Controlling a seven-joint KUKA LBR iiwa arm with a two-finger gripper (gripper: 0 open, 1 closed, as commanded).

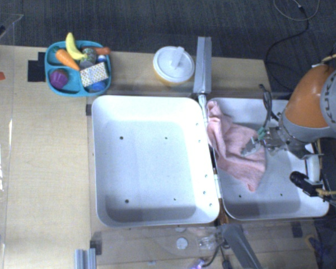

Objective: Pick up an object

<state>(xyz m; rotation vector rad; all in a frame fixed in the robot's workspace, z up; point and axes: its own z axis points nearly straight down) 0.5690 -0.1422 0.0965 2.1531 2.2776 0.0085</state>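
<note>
A pink cloth (235, 150) lies crumpled in the right bin (280, 200), bunched against its left wall and spreading toward the middle. My gripper (253, 145) reaches in from the right and sits low over the cloth's right edge, touching or just above the fabric. The grey arm with its orange band (308, 102) hangs over the bin's right side and hides part of the floor there.
The left bin (151, 161) stands beside the right one. Behind the bins are a blue tray of toy food (78, 67), a white lidded cup (173, 65) and a grey metal post (202, 66). Cables run along the right edge.
</note>
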